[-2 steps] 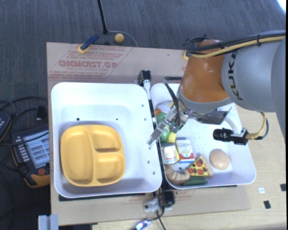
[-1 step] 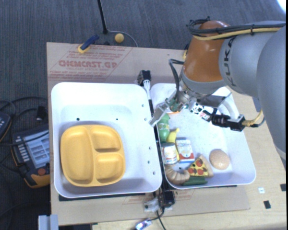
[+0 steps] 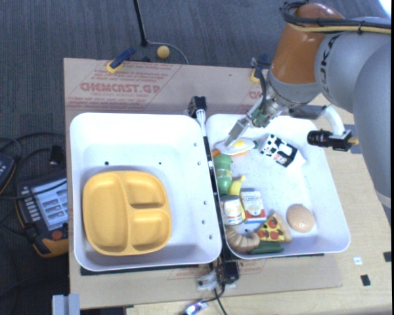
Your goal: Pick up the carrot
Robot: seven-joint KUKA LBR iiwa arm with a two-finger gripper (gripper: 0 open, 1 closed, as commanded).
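Jaws (image 3: 236, 135) hover over the fried egg (image 3: 240, 147), can't tell their spread; carrot (image 3: 218, 153) sits just left, so shift over.

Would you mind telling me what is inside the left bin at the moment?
The left bin holds one yellow divided tray, lying flat toward its near side with its compartments bare. Whatever sits beneath the tray is covered and cannot be seen.

Bins (image 3: 105, 126): smooth white plastic, slight gloss. Yellow tray (image 3: 125, 210): matt plastic. Desk (image 3: 118, 87): brown cardboard, printed red. Floor (image 3: 52, 18): grey carpet.
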